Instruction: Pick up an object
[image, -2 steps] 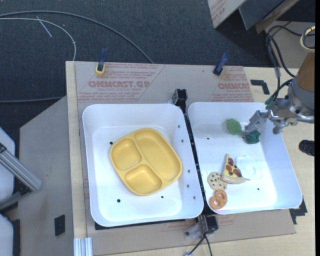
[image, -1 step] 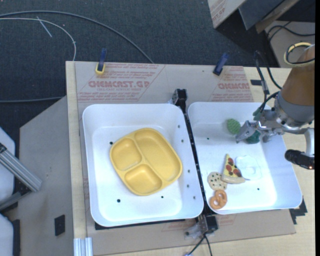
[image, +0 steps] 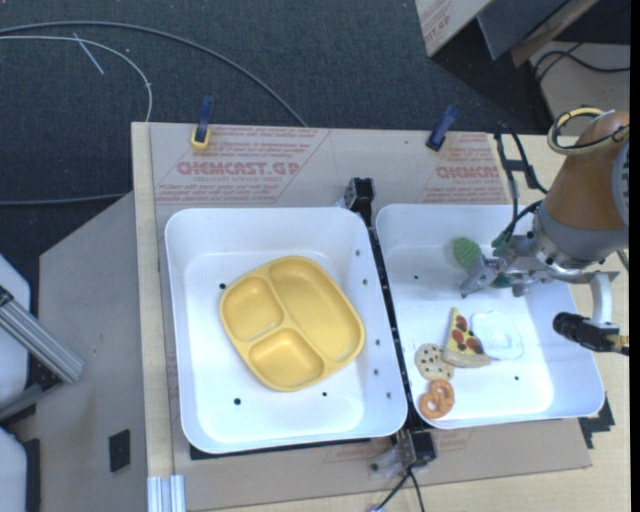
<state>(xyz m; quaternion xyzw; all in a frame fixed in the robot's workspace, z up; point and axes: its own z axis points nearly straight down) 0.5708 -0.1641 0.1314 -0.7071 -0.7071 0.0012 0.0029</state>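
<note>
The bench is a flat board of pale cardboard printed with red lettering, lying on dark carpet. A blue clamp grips its far edge at the left and another clamp at the right. Two white bins rest on it side by side, touching along their inner walls: the left bin is the larger, the right bin sits toward the right edge. A black bracket stands at the far end of the seam between them.

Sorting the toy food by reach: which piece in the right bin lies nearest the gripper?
The green piece, just left of the gripper; the pizza slice, cookie and pretzel lie lower.
</note>
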